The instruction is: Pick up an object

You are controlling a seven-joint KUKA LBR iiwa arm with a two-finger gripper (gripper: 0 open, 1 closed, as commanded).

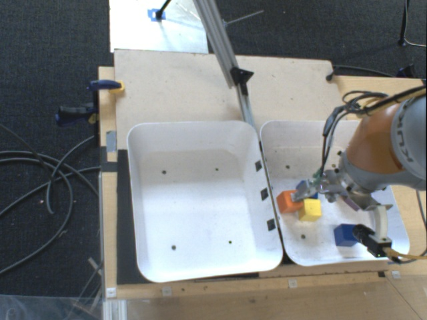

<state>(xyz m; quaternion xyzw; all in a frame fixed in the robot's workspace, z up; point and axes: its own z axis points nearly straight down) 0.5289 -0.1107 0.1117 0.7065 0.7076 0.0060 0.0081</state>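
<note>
In the right bin (293, 145) lie an orange block (287, 201), a yellow block (310, 210) touching it on the right, and a blue block (345, 235) nearer the front. My gripper (311, 191) hangs low over the orange and yellow blocks, its metal tip right above them. A small blue piece (305, 186) peeks out beside the tip. The arm with its orange band (373, 145) comes in from the right and hides the bin's right part.
The left bin (143, 145) stands beside the right one, with a divider carrying black tags (264, 194) between them. A slanted metal pole (220, 32) crosses the back of the bench. Cables lie on the floor at the left.
</note>
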